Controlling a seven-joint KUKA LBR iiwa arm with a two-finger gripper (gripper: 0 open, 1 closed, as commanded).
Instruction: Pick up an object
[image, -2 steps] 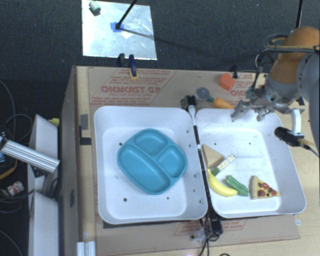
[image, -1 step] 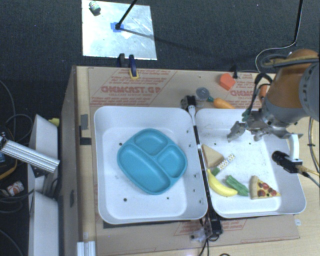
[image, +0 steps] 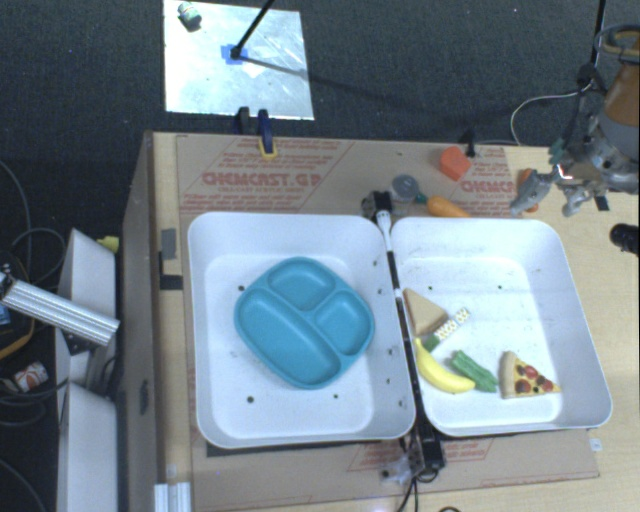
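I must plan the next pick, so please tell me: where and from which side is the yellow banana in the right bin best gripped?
Grip the banana at its middle, with the claw coming straight down from above. It lies flat on the floor of the right bin. Its upper tip is beside the divider, and a green piece lies against its right end, so the middle probably has the most room.

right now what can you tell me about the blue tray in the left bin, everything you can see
The blue tray is a rounded, glossy piece that looks like plastic, teal-blue all over. Raised ridges split it into three compartments: one long one along its lower left, two smaller ones toward its upper right. It lies flat and face up, turned at a diagonal, near the middle of the left bin, resting on the bin floor. Nothing lies in it, and nothing else touches it.
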